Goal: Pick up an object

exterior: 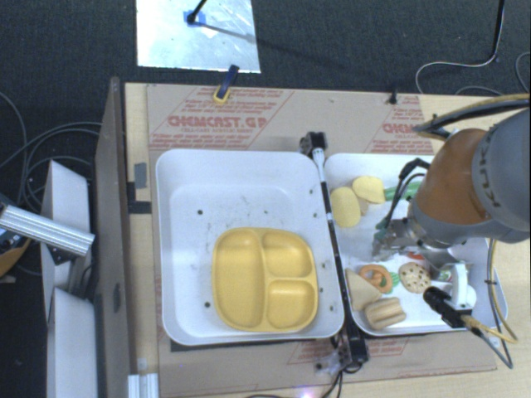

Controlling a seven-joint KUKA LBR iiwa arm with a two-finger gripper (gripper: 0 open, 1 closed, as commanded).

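At the near edge of the right bin [347, 169], a tan bread-like roll [383, 312] is seen lying flat, with a pale wedge [358, 287] just beside it against the bin's inner wall. Level with these, a yellow divided tray [265, 278] is seen in the near half of the left bin [178, 181]. Slightly farther back in the right bin, a round orange-and-green piece [376, 276] and a speckled cookie [411, 274] are found side by side. The gripper [389, 241] is held low just beyond these two; nothing can be seen gripped in it, and whether it is open or closed cannot be told. Farther still, two yellow rounded pieces [347, 207] lie touching near the bin's far corner. Beyond both bins, a printed cardboard sheet [249, 114] is spread across the bench.
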